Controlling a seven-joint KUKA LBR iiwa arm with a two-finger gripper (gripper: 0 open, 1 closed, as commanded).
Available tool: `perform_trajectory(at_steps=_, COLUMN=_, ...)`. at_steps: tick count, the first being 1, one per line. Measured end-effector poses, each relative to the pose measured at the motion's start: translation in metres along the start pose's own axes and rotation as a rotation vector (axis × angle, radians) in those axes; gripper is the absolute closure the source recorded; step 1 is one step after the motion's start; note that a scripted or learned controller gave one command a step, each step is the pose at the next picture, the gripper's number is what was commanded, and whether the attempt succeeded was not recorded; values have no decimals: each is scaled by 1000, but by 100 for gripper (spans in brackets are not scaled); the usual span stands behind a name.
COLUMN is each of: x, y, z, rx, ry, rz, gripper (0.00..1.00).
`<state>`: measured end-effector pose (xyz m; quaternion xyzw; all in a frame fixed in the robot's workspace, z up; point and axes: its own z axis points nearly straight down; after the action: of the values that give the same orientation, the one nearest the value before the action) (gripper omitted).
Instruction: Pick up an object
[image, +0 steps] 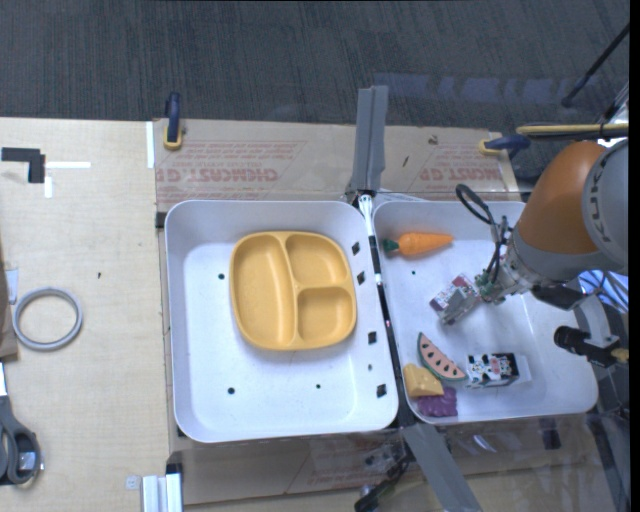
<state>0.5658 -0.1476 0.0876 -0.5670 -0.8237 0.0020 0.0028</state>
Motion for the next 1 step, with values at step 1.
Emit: perform_trajectory(at_steps=1, x=-9, y=34, z=0, rx=0, ry=-1, rz=300, gripper=0)
